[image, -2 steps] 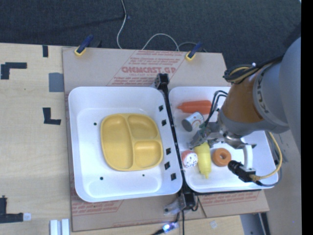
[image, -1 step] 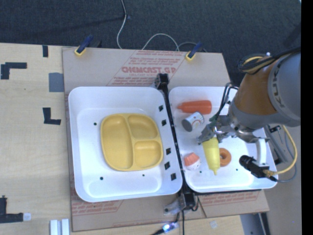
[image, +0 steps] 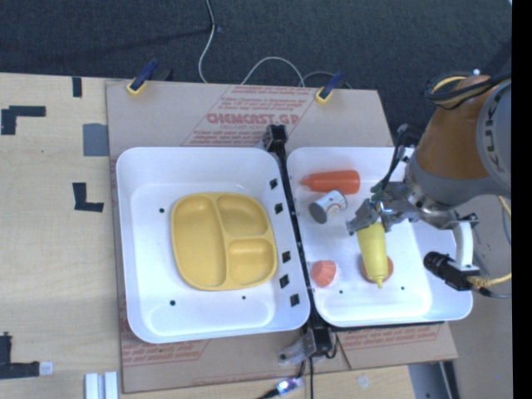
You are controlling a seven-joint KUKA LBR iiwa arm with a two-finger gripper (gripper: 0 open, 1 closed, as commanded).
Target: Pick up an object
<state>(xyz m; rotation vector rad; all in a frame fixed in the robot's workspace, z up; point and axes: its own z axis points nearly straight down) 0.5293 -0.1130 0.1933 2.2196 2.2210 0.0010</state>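
Observation:
The right bin [image: 416, 310] holds several small objects. A yellow squeeze bottle [image: 374, 254] lies near its middle, nozzle toward the front. My gripper [image: 371, 218] hangs right over the bottle's rear end, touching or nearly touching it. An orange carrot-shaped piece [image: 331, 180] lies at the back of the bin. A small grey and white cylinder [image: 327, 206] lies just in front of the carrot. A small pink-orange piece [image: 323, 273] rests near the bin's front left.
The left bin [image: 137, 223] carries a yellow divided plate [image: 223, 239]. A black divider [image: 287, 223] runs between the bins. The arm's orange band [image: 453, 144] and black cabling [image: 449, 271] overhang the right bin's right side.

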